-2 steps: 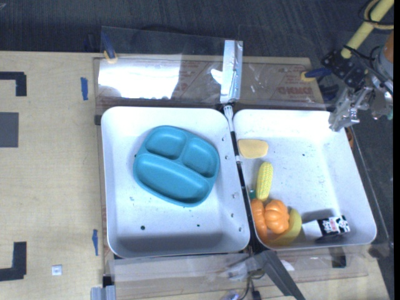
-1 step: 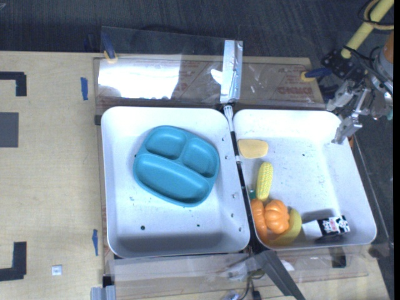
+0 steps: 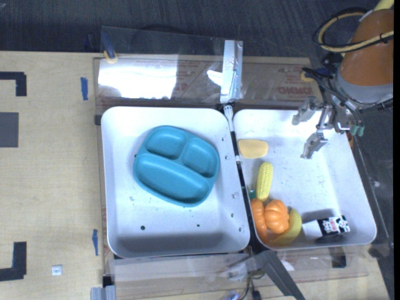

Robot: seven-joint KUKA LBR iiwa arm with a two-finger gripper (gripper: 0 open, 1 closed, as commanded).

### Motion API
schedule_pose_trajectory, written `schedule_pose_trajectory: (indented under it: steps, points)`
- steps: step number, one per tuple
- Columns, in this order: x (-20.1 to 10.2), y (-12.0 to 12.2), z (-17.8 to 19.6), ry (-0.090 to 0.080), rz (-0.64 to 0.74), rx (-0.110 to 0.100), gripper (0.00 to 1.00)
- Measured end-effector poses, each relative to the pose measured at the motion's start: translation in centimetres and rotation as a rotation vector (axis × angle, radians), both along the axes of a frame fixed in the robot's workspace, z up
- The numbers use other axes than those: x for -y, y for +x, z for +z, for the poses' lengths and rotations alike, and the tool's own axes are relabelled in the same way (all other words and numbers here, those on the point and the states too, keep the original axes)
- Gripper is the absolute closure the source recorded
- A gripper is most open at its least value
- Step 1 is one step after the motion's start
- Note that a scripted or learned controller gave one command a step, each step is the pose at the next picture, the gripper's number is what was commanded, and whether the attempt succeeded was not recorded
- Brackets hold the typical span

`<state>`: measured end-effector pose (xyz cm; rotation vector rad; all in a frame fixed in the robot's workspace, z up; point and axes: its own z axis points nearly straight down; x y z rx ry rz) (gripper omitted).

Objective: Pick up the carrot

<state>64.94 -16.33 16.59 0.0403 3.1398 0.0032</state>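
The carrot (image 3: 257,217) is an orange piece lying along the left wall of the right bin (image 3: 350,186), near its front, with a small green tip pointing away from me. An orange pumpkin (image 3: 275,215) leans against it and hides part of its right side. My gripper (image 3: 302,136) hovers over the far right part of the same bin, well away from the carrot toward the back and right. Its two fingers are spread open and there is nothing between them.
A corn cob (image 3: 265,180) lies just behind the carrot, and a pale yellow piece (image 3: 252,148) sits farther back. A yellow banana (image 3: 292,228) curls under the pumpkin. A small black-and-white object (image 3: 332,226) rests at the front right. The left bin (image 3: 119,217) holds a blue divided plate (image 3: 176,164).
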Motion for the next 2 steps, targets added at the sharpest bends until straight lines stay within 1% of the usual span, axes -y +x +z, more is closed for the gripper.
schedule_pose_trajectory:
  steps: [1,2]
  points:
    - [5.2,-0.2,-2.7,-0.003,0.129,0.004,0.0]
    - [3.7,-3.1,15.5,-0.011,0.555,0.017,0.0]
